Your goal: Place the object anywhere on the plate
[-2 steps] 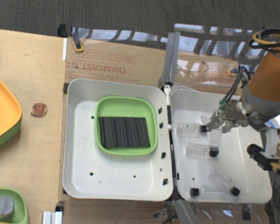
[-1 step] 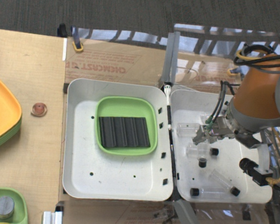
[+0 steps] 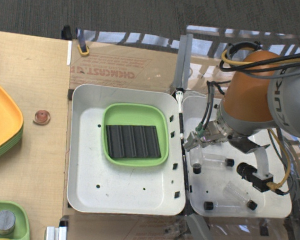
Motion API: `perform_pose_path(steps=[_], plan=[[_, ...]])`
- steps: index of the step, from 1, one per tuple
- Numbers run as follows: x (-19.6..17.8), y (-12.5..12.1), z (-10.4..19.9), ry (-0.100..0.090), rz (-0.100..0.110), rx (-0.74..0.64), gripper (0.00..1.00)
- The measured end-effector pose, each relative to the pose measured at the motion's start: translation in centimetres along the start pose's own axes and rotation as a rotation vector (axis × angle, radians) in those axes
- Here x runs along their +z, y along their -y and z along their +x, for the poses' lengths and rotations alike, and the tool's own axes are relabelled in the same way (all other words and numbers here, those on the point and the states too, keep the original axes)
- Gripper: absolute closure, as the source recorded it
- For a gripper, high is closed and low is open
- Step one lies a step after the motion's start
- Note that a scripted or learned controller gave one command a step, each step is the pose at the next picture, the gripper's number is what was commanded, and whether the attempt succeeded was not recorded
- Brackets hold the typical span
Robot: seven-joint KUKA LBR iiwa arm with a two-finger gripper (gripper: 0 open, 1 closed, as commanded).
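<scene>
Camera view: arm over right bin [image 3: 268, 209]; pincer [image 3: 200, 135] state cannot be told. Dark slab [image 3: 133, 141] apparently already on plate [image 3: 113, 115]; risk: a needless regrasp dislodging it.

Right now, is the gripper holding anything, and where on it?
Cannot tell. The gripper sits over the right bin, hidden under the arm's wrist. The dark ridged object lies on the green plate, untouched.

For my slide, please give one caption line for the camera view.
A dark ribbed slab lies on the green plate in the left bin, while the KUKA arm reaches over the right bin.
</scene>
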State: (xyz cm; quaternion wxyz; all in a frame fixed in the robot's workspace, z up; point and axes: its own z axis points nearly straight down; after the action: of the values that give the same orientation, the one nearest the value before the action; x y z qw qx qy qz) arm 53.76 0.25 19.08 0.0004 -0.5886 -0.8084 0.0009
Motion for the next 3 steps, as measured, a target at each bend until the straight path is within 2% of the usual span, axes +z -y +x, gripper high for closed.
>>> perform_pose_path(steps=[1, 2, 3], plan=[[0.0, -3.3, 0.8, 0.001, 0.0, -0.06, 1.0], [0.0, -3.3, 0.8, 0.001, 0.0, -0.06, 0.0], [-0.3, -3.2, -4.3, 0.001, 0.0, 0.027, 0.0]])
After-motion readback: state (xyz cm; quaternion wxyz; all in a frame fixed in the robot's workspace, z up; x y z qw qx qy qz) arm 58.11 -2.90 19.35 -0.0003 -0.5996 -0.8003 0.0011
